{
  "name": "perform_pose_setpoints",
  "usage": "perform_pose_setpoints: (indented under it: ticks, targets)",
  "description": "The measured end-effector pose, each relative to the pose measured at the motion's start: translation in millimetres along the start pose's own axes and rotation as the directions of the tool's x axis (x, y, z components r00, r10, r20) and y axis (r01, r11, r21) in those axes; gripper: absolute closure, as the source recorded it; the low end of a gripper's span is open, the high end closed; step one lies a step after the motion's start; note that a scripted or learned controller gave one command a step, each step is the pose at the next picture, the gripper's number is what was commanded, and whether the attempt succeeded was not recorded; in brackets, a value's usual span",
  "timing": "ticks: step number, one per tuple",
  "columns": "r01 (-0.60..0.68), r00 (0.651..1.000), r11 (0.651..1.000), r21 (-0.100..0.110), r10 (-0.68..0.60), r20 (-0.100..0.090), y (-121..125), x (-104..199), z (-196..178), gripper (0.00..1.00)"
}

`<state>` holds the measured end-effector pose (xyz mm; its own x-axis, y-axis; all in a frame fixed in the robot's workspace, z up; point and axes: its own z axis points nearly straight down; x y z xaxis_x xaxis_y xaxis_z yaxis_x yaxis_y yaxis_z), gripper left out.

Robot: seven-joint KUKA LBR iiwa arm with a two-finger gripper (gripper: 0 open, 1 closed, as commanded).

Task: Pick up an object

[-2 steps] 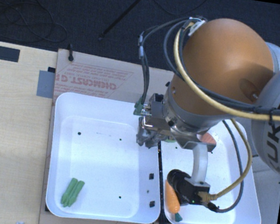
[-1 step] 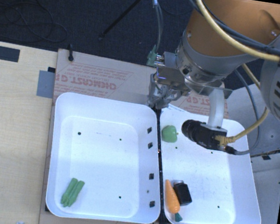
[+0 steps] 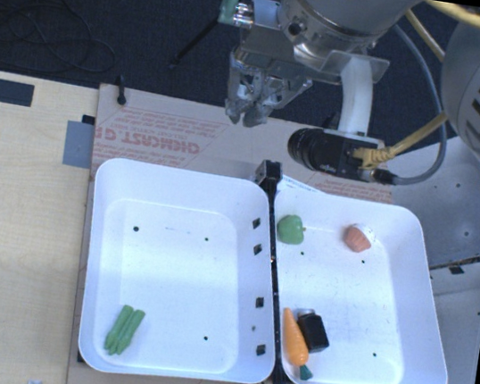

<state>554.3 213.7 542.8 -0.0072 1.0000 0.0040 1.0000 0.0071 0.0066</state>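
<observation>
The object to be picked is not yet chosen, and nothing is sitting between the fingers of the end effector (image 3: pixel 254 112), which is hanging high over the back edge of the worktop (image 3: pixel 9 222); its fingertips are reading as drawn close together and gripping nothing. Starting nearest the camera and farthest from the end effector, a green bean pod (image 3: pixel 124 330) is lying in the front corner of the left bin (image 3: pixel 110 211), well apart from everything else. Also far below the end effector, in the right bin (image 3: pixel 415 341), an orange carrot (image 3: pixel 294 334) is resting against the divider with a black block (image 3: pixel 312 330) touching its side. Closer to the end effector, a green pepper-like piece (image 3: pixel 291 229) is sitting just beside the divider, and a pinkish-orange piece (image 3: pixel 357 239) is lying near the back wall. I am judging the risks as these: the carrot and block are touching, so a descent there could nudge one and miss both; the green piece is hugging the divider, where a finger could land on the rim; the small rounded pieces could roll away from closing fingers.
</observation>
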Motion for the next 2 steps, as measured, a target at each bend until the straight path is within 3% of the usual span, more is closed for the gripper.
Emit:
perform_pose_setpoints:
  ticks: [2]
  targets:
    - [0.006,1.0,1.0,0.019,-0.006,0.009,-0.3,-0.2,-12.8,1.0]
